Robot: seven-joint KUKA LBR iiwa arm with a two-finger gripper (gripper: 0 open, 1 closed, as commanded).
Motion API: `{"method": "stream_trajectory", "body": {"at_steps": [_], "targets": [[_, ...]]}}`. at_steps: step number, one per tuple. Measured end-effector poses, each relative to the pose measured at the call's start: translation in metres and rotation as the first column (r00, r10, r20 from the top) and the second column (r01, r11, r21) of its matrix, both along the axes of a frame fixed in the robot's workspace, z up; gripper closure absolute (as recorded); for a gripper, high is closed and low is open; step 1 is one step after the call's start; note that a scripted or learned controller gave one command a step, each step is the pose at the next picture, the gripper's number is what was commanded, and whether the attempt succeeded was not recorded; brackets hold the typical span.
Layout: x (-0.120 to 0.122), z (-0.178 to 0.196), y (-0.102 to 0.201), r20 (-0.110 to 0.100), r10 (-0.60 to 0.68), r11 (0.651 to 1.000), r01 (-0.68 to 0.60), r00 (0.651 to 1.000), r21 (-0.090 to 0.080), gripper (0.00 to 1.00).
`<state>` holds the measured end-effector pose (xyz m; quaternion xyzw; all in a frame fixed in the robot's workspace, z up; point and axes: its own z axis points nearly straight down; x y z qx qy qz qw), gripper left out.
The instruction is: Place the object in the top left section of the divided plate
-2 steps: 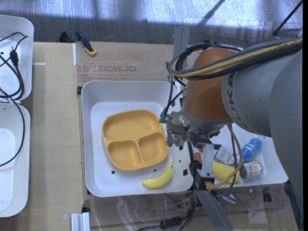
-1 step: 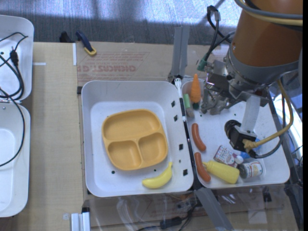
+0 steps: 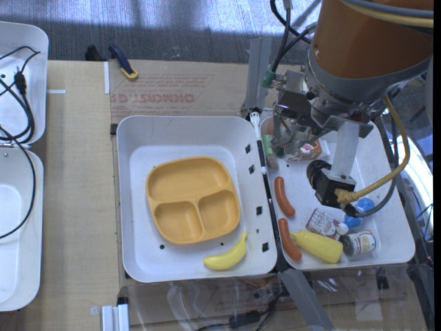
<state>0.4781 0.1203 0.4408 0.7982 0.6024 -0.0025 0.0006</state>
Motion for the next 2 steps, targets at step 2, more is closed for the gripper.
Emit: {"method": "stream_trajectory", "body": {"at_steps": [2], "targets": [[0.043,-0.165,-0.027,-0.001,0.008,1.0,-0.008,1.0,0.001,1.0]]}}
